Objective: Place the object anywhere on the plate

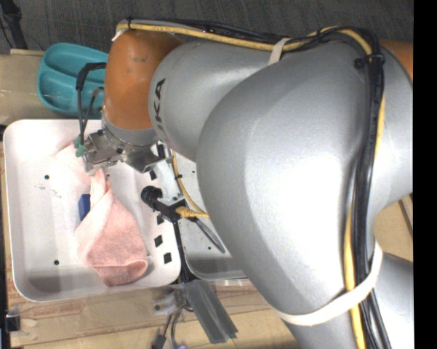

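A pink cloth [110,235] lies crumpled in the left white bin [29,217], running from the bin's upper middle down to its lower right. A small blue object [83,207] peeks out at the cloth's left edge. My gripper [96,155] hangs at the cloth's upper end, below the orange wrist band [134,64]. The wrist hides its fingers, so I cannot tell how they stand or whether they touch the cloth. A teal plate-like dish [62,75] sits beyond the bin's upper left corner, partly hidden by the arm.
The big grey arm [291,173] covers most of the right bin [211,267], leaving just a strip of its near rim in sight. Black cables and a yellow wire hang near the divider between the bins. The left bin's floor shows bare white at the left.
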`<state>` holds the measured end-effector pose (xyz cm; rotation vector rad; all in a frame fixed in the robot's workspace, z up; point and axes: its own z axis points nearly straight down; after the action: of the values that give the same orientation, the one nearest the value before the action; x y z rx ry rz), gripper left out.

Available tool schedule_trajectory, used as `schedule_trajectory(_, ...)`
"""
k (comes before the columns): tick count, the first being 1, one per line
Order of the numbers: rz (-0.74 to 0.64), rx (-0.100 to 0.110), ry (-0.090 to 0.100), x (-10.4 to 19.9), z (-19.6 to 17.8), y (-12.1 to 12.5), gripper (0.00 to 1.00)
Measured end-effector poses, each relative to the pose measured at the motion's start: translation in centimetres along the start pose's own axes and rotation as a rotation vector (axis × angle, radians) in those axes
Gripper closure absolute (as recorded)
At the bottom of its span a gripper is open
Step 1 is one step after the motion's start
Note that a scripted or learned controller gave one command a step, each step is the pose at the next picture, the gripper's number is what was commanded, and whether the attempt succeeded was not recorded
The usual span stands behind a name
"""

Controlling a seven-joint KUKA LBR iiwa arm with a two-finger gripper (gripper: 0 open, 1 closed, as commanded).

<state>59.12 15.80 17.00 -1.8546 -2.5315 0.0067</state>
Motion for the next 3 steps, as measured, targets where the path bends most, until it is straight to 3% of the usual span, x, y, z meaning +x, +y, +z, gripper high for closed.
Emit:
schedule_trajectory(1, 0.000, -0.002, 0.000, 3.5, -4.0, -4.8, 1.00)
schedule_trajectory(2, 0.416, -0.003, 0.003, 5.1, 7.9, -8.5, 1.00)
schedule_trajectory(3, 0.254, -0.004, 0.001, 0.8, 0.7, -11.4, 1.00)
